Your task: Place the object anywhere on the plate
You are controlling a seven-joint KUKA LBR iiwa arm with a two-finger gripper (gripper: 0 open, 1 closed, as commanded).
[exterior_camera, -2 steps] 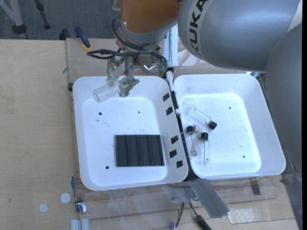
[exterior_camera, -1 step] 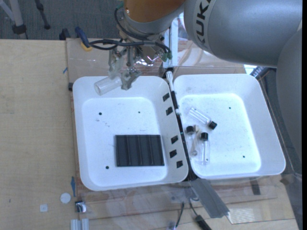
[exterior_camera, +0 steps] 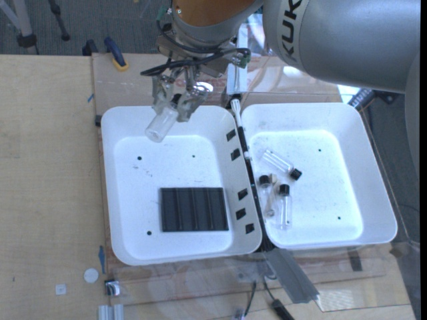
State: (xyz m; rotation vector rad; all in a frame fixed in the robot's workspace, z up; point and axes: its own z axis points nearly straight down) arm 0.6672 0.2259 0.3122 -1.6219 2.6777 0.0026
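My gripper (exterior_camera: 175,102) hangs over the back edge of the left bin (exterior_camera: 127,245). A clear vial (exterior_camera: 159,125) sits between its fingers, tilted down to the left, so the gripper is shut on it. The plate (exterior_camera: 194,209) is a dark ribbed rectangle lying flat in the front middle of the left bin, well in front of the gripper and a little to its right. The held vial is above the bin floor, apart from the plate.
The right bin (exterior_camera: 373,225) holds several clear vials with black caps (exterior_camera: 277,179) near its left side. A row of black clips (exterior_camera: 239,179) runs along the seam between the bins. The grey arm (exterior_camera: 347,25) fills the upper right. Small parts (exterior_camera: 90,275) lie on the bench at front left.
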